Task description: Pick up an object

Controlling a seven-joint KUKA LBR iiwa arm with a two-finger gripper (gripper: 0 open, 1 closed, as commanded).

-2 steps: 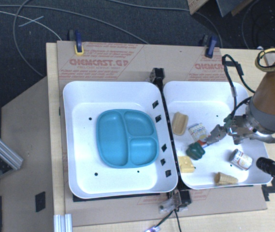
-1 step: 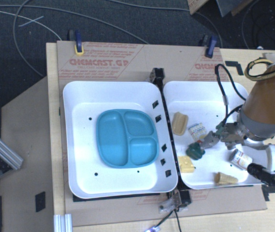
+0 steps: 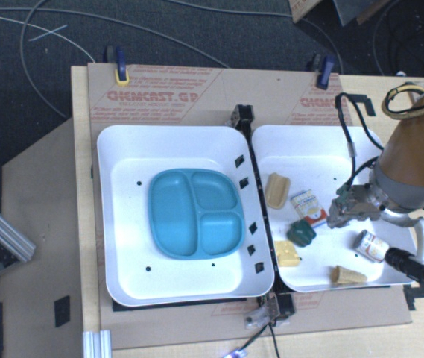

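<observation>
Hovering low at the right of the frame, the gripper [image 3: 340, 213] sits over the right bin [image 3: 323, 144], beside a green object [image 3: 300, 233] (finger spread impossible to judge); a blue plate [image 3: 196, 212] fills the left bin [image 3: 122, 200].

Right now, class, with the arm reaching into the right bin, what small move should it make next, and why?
Probably a short move toward the dark green object. The hand sits just right of it with nothing visibly between its fingers, and the green object and small packet are the closest items.
</observation>
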